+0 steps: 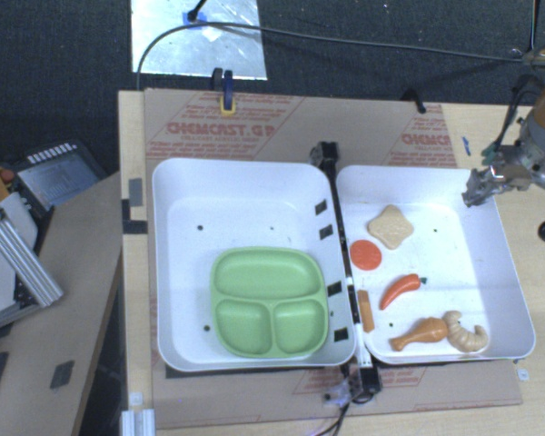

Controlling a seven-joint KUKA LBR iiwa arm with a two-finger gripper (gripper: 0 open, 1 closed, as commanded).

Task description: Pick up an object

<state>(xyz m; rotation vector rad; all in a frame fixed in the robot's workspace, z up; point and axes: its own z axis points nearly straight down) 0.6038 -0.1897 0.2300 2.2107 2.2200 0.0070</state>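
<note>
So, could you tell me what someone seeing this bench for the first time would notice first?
Probably the green divided tray, sitting alone in the left bin. Next, the toy food scattered in the right bin: a tan bread piece, a red slice, a red chili, a small orange stick, a drumstick and a pale shrimp. The gripper hangs over that bin's far right corner.

Right bin, lower right of frame: tan bread slice (391,226), red tomato slice (366,255), red chili (400,290), orange carrot stick (365,311), drumstick (420,333), shrimp (467,332), all lying flat.
</note>
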